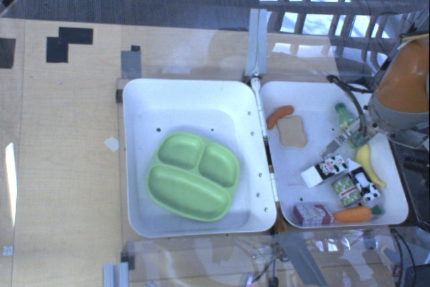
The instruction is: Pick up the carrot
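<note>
A green plate [193, 176] with three sections sits in the left bin [138, 144]. Every other place is told from this plate. To its right, in the right bin [316, 94], lie a sausage [279, 115] and a slice of bread [292, 132]. Lower right of the plate, the carrot [353, 215] rests by the bin's front edge, beside a pink box [312, 214]. Farther right are a banana [368, 165] and the gripper [349, 138]; I cannot tell if it is gripping anything.
</note>
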Motion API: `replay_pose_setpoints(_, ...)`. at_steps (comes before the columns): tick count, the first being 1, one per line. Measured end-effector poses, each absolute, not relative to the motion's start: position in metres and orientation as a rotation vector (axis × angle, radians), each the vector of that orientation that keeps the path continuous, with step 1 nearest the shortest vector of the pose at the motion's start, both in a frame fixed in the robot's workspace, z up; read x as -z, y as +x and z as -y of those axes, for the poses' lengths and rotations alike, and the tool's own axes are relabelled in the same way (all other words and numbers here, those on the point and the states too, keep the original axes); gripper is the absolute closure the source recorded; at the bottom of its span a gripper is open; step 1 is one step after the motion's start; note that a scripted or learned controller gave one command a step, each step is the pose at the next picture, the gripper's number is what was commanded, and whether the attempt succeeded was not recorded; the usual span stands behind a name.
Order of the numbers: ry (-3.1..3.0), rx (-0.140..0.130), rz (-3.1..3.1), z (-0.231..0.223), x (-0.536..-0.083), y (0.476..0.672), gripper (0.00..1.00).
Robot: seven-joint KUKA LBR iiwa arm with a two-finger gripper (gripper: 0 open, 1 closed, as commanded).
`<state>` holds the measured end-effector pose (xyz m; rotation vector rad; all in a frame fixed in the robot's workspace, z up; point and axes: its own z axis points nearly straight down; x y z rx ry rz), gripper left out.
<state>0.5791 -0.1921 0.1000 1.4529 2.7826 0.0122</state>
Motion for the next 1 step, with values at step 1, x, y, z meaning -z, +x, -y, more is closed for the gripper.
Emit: replay_pose_setpoints(1,0.830,-0.004,-3.012,0.1869,-0.0905,0.5823,0.00)
